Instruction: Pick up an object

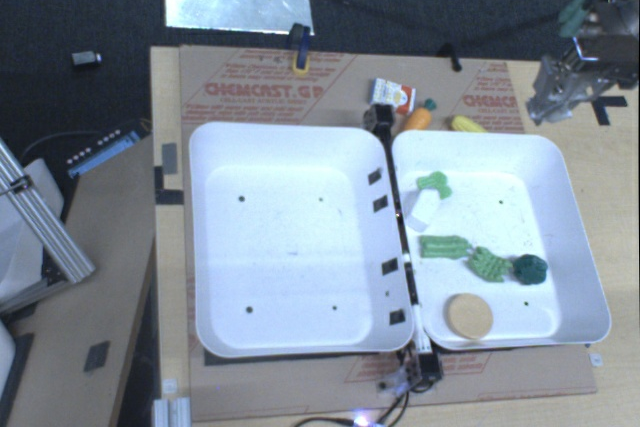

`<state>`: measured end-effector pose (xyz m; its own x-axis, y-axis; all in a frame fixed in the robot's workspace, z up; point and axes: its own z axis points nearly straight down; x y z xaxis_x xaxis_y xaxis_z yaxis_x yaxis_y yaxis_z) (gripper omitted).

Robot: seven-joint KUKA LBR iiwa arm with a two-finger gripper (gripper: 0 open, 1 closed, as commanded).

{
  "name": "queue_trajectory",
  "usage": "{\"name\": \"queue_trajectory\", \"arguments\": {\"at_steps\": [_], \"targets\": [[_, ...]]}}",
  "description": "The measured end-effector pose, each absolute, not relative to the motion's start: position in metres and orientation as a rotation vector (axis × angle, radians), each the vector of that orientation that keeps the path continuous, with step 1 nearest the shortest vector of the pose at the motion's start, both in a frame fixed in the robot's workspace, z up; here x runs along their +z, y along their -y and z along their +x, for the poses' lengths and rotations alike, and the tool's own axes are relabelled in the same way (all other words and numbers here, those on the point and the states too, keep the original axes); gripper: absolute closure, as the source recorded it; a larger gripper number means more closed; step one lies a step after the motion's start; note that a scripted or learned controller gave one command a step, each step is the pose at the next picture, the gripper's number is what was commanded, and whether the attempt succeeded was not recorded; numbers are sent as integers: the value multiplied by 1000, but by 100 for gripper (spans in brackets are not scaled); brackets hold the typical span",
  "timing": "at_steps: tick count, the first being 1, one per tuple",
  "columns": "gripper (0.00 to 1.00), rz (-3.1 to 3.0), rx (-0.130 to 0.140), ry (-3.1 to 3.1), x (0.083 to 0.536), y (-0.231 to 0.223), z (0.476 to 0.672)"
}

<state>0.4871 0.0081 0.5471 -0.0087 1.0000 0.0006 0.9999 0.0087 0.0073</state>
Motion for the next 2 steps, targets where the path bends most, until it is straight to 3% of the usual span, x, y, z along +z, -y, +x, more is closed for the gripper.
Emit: {"name": "queue_trajectory", "arguments": {"at_steps": [2], "targets": [[100, 2197, 14, -2235, 569, -8, 488]]}}
